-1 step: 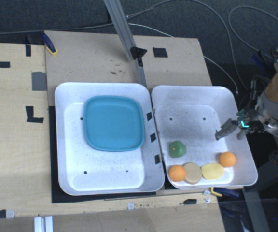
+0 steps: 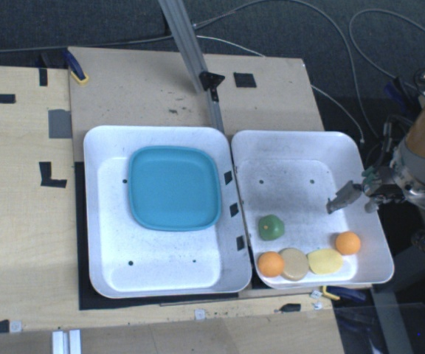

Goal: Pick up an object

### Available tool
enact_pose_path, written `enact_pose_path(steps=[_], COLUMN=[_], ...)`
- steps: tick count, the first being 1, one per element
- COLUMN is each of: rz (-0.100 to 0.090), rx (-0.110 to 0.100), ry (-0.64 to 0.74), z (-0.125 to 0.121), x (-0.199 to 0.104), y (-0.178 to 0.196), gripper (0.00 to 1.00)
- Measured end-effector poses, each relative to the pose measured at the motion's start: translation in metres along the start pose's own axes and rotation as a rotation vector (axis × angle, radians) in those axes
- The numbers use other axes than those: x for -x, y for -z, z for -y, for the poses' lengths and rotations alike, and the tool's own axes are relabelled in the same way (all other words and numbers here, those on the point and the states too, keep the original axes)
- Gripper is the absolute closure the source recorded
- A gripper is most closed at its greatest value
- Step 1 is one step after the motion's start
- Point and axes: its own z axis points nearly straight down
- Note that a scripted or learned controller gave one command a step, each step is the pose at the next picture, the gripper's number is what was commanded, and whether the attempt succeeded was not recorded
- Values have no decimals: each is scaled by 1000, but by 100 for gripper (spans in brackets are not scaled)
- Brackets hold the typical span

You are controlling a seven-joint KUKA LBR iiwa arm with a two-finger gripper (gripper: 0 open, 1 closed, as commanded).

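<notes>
Gripper [image 2: 345, 196] hangs over the right white bin [image 2: 345, 147] near its right wall; whether it's parted or closed, I cannot tell. Small orange ball [image 2: 347, 243] sits just below it, apart, beside a pale yellow lemon-shaped piece [image 2: 325, 261].

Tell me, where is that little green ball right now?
The green ball lies in the right bin, near its left wall, just above the orange ball and beige disc.

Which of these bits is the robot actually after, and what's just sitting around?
For the job: claw; green ball; two orange balls; tan disc; yellow piece; right bin.
Lying about: blue plate; left bin; cables.
</notes>
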Motion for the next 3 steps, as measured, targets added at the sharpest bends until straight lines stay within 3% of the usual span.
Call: enact_pose_path(steps=[1, 3], rz=[-1, 1], rx=[-5, 1], ry=[0, 0], z=[-5, -5], x=[-4, -6], y=[-61, -137], gripper=[0, 0])
